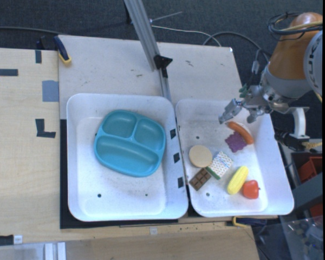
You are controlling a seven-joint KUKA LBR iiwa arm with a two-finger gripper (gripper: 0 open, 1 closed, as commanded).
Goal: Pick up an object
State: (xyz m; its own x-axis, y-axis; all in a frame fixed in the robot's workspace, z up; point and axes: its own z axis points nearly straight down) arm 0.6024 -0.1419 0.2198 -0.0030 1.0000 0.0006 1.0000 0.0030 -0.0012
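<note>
Poised with both fingers spread and nothing between them, the gripper (pixel 241 113) hangs just above the orange hot dog (pixel 241 131) in the right bin (pixel 276 199), apparently lining up to grasp it.

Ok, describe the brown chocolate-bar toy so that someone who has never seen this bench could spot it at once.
Look in the right-hand white bin, the one that holds the small toy foods, not the one with the blue divided plate. Along its left side, just below the round tan cookie, lies the chocolate bar. It is the only dark brown piece, a small rectangle scored into squares.
</note>
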